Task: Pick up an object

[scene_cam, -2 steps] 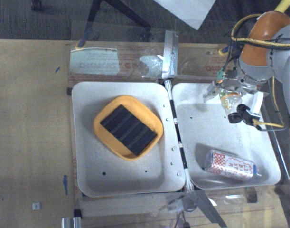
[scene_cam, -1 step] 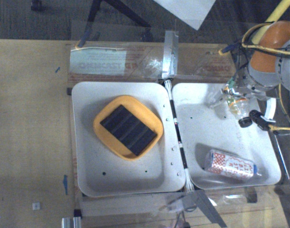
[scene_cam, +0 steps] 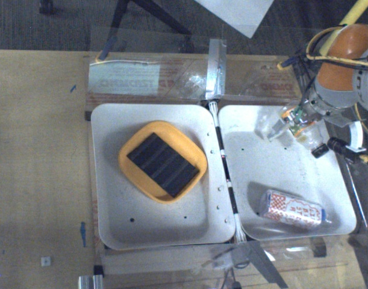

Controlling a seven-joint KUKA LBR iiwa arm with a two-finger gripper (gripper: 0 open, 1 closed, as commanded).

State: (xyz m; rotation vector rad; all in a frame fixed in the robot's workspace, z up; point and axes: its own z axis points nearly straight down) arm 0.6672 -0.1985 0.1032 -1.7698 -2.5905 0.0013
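Bins first: you have two shallow white ones side by side on the bench, the left bin [scene_cam: 105, 221] and the right bin [scene_cam: 334, 218], meeting at a seam down the middle. In the left bin lies a yellow-orange pad with a dark ribbed panel [scene_cam: 162, 161], sitting a little toward the far side and turned at an angle. In the right bin, near its near edge, a clear tube-shaped package with a red-and-white pattern [scene_cam: 292, 208] lies on its side, slanting slightly down to the right.

Your arm [scene_cam: 343, 53] comes in from the right, its orange band showing above the wrist, over the far right corner of the right bin. The gripper [scene_cam: 295, 120] hangs over the far part of that bin, well apart from the patterned package. Something clear and glinting [scene_cam: 269, 127] sits just to its left, but you cannot tell from this view whether the fingers are spread or closed, or whether they have hold of anything.
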